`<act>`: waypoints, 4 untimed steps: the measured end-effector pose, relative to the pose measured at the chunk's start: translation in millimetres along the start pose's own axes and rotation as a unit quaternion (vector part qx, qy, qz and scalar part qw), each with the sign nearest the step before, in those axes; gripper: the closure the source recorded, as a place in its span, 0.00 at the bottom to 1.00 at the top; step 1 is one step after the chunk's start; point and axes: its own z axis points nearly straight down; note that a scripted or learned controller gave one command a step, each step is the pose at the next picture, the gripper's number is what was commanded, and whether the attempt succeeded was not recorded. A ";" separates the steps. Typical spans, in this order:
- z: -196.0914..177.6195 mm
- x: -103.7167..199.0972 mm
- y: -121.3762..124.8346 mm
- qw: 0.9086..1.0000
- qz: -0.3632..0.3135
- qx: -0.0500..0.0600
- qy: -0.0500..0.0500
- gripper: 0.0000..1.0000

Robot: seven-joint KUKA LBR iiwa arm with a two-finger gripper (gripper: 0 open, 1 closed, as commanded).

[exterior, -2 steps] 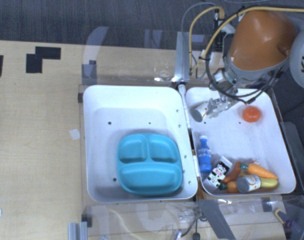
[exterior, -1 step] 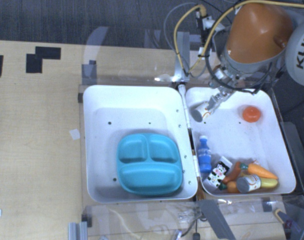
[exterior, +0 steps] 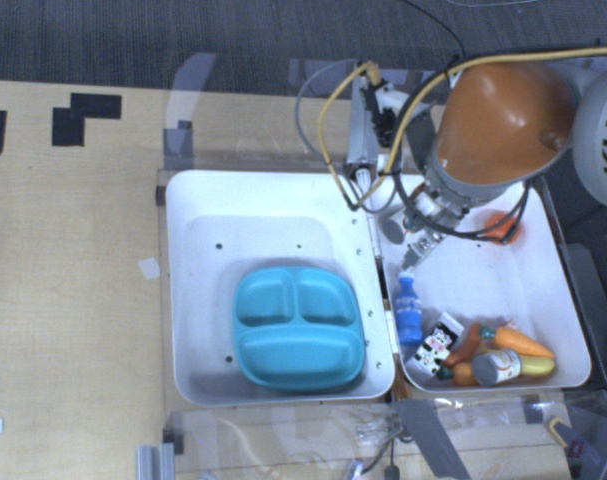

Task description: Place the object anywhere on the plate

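Pale wooden bench (exterior: 73,298), dark carpet (exterior: 183,13)

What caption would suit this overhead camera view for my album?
Grey-and-orange arm hovering over the right bin of toys, blue plate waiting in the left bin.

Grey KUKA arm (exterior: 598,138) with black lettering on the housing. Glossy orange domed band (exterior: 503,118) above the wrist. Yellow and black cables (exterior: 328,128) looped alongside. Small metallic 2-finger gripper (exterior: 415,240).

Hand (exterior: 415,236) perhaps blurred, state unclear.
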 end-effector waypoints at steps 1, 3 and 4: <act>0.0 0.3 0.2 1.000 0.000 0.000 0.000 0.00; 0.3 -35.3 -16.1 1.000 -0.001 0.000 0.000 1.00; -0.6 46.5 49.6 0.982 -0.188 0.002 0.002 1.00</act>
